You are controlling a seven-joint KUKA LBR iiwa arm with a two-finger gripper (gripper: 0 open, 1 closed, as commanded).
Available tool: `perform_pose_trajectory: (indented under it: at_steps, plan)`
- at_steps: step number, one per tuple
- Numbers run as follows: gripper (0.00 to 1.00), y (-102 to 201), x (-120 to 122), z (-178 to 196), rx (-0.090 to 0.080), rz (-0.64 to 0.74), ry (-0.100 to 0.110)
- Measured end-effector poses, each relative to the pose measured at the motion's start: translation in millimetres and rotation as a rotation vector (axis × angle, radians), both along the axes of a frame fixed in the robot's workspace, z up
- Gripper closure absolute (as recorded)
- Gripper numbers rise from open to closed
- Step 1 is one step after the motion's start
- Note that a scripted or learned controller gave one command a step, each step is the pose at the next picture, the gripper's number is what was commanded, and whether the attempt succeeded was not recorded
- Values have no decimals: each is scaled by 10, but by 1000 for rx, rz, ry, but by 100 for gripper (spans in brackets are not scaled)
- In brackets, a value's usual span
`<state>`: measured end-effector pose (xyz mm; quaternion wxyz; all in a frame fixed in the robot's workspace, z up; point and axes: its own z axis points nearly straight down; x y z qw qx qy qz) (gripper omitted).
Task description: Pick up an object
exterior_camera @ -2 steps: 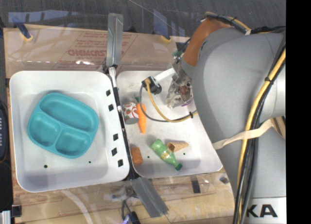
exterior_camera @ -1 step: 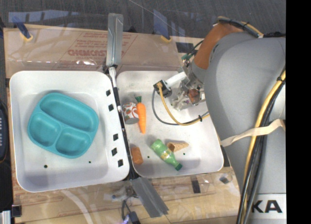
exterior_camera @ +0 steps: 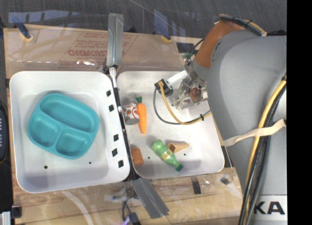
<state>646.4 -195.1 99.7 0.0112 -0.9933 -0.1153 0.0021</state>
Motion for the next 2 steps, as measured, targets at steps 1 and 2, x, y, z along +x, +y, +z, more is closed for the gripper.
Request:
perform_pose_trajectory:
  at_steps: [1, 2]
  plan:
    - [100, 11, 0, 85, 1, 6, 3]
    - [100, 20, -1, 170, 2, 11, 4]
